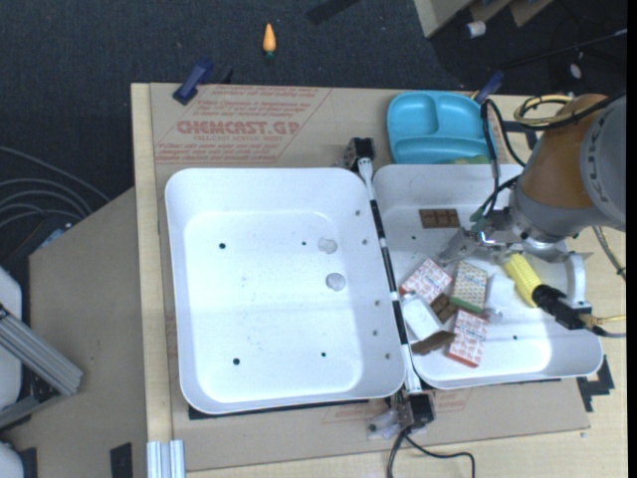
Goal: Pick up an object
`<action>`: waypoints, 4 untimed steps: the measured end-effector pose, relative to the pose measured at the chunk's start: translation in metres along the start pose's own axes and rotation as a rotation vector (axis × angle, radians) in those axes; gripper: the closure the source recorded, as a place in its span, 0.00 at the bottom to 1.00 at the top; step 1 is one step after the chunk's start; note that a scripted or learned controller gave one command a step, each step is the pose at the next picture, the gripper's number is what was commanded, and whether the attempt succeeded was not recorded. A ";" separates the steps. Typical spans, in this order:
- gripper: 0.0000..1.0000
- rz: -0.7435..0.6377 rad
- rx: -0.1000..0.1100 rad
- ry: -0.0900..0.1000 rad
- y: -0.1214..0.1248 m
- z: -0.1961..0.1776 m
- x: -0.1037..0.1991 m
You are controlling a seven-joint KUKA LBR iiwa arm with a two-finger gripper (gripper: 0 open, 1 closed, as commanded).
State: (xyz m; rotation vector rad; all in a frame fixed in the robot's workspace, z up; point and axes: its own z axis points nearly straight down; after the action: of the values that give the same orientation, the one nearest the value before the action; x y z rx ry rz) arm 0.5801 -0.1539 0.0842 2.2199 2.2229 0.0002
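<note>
My gripper (476, 239) hangs low over the middle of the right bin (528, 361), at the end of the grey arm with the orange band. A small brown rectangle (438, 218) lies just to its left, near the bin's back wall. Toward the front from the gripper lie several patterned cards (470, 287), one of them (428, 280) close to the divider and another (466, 339) near the front. A white block (421, 318) and a dark brown piece (431, 344) lie between them. A yellow stick-shaped thing (520, 271) lies to the right of the gripper.
The left bin (199, 297) holds two small pale round things (327, 246) (335, 283) near its right side. A blue sectioned tray (438, 127) stands on the bench behind the right bin. Cables run along the arm at the right.
</note>
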 end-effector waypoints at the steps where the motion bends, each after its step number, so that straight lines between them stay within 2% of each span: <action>1: 0.00 0.000 0.000 0.001 0.068 -0.001 0.054; 2: 1.00 -0.001 -0.002 -0.002 0.068 -0.011 0.054; 3: 0.00 -0.001 -0.001 -0.002 0.068 -0.011 0.054; 4: 1.00 -0.001 -0.004 -0.003 0.069 -0.021 0.054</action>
State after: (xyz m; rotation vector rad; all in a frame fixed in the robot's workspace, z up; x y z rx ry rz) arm 0.6487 -0.0994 0.1057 2.2149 2.2210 0.0018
